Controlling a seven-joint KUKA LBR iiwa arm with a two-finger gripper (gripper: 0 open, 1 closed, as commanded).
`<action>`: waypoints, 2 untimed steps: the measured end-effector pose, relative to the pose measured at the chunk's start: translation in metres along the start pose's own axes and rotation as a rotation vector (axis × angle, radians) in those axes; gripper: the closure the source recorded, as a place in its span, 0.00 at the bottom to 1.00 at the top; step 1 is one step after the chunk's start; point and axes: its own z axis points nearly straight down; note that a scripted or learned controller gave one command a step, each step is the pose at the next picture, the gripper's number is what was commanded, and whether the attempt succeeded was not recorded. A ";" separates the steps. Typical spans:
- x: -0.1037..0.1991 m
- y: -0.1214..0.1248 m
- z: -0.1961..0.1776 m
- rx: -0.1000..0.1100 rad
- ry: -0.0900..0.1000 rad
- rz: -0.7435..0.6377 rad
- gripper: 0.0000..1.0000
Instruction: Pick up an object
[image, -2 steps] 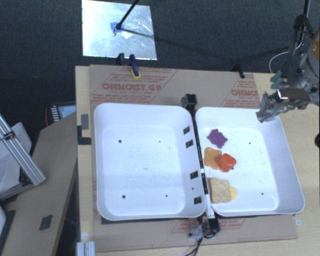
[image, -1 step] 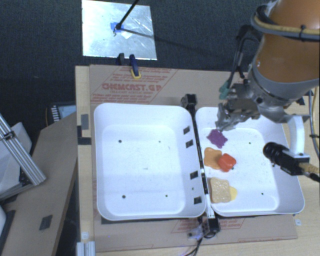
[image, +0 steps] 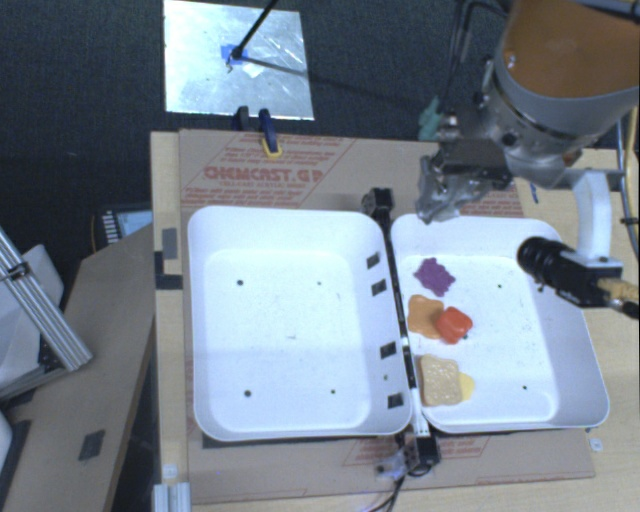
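Holding purple piece (image: 434, 274); orange piece (image: 426, 317); red piece (image: 454, 323) | right bin (image: 560, 350)

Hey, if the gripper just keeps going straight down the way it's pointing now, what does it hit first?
Probably the bare floor of the right bin near its far edge. The gripper hangs above that spot; the purple piece sits nearer the camera, though depth is unclear.

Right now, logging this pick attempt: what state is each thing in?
Gripper: raised over the right bin's far edge, holding nothing visible.
Purple piece: lying loose in the right bin.
Orange piece: lying flat, touching the red piece.
Tan piece: lying flat by the divider.
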 end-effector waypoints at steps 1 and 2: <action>0.066 -0.001 0.092 0.017 -0.005 -0.001 1.00; -0.021 0.000 -0.027 -0.006 -0.002 0.016 1.00</action>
